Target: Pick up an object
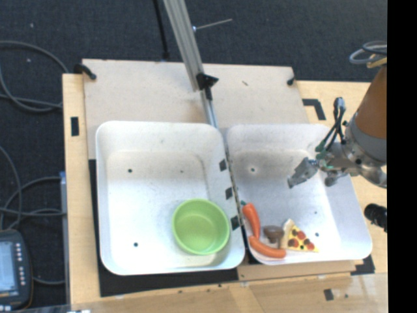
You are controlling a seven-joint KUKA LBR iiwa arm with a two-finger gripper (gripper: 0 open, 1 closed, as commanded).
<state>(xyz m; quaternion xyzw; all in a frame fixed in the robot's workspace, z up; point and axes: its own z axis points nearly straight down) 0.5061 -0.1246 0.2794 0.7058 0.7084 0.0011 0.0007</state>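
Nearest the camera, along the front wall of the right bin (339, 204), lies a small cluster: an orange carrot (251, 219) slanting beside the left wall, a red sausage (267, 248) lying roughly along the front edge, a small brown piece (273, 233) between them, and a pizza slice (298, 238) just to their right. A green bowl (201, 225) sits in the front right corner of the left bin (130, 149). Farther back, the gripper (311, 173) hangs above the right bin's bare middle, holding nothing; whether its claw is released or clenched cannot be told. The cluster lies toward the camera and slightly left of the gripper, well apart from it, so any pick likely calls for travel toward the front wall.
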